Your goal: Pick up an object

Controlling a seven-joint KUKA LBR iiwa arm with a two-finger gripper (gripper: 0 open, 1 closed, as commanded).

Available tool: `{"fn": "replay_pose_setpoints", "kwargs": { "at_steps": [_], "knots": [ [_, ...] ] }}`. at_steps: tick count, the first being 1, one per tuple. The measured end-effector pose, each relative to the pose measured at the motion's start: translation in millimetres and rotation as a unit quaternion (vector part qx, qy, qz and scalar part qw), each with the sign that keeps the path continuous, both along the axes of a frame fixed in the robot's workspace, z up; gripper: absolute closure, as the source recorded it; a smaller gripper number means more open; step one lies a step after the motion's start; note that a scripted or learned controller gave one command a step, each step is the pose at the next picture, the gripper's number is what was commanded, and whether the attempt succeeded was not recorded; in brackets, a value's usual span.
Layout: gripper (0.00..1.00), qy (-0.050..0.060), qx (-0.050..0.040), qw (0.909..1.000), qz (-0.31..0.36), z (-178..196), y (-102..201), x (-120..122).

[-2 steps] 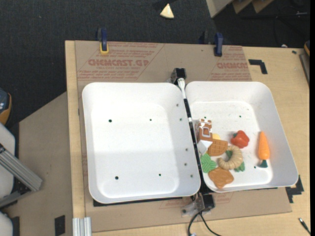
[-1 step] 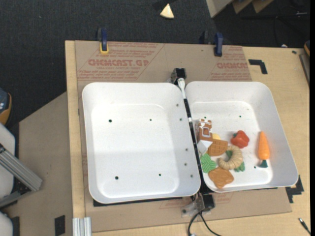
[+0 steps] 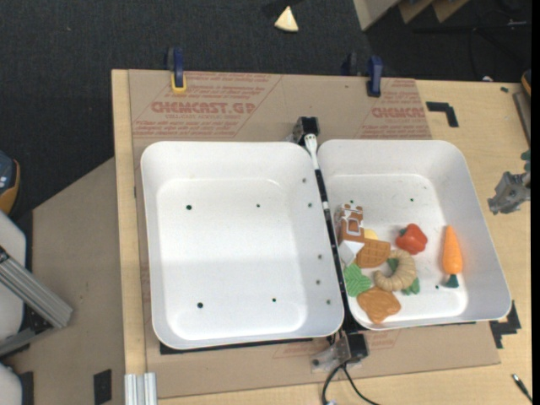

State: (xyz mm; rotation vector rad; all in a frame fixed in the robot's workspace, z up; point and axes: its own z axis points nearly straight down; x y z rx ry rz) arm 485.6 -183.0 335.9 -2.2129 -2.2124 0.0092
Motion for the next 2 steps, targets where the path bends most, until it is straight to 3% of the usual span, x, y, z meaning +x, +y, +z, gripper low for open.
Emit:
{"fn": "replay_pose_setpoints", "kwargs": {
  "at_steps": [1, 2],
  "knots": [
    [1.0, -0.001, 0.0005, 1.0, 0.003, -95.0, 58.1, -7.7],
    [1.0, -0.002, 0.0005, 1.0, 0.005, -155.3, 151.3, -3.3]
  ]
}}
